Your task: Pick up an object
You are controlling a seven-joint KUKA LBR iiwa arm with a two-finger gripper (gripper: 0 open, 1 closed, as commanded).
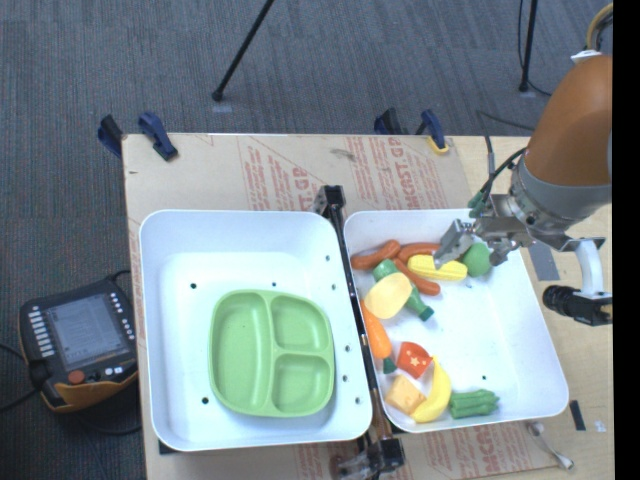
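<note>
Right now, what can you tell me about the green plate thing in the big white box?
The green plate is a light green tray that looks like smooth plastic, with rounded corners. Raised ridges split it into three compartments: one long one on the left and two smaller ones on the right. It lies flat, slightly turned, on the floor of the left white bin, near the middle. Only the bin touches it.

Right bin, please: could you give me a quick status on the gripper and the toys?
Gripper low over right bin, at yellow corn. Nothing seen held. Green ball and sausages crowd the corn.
</note>
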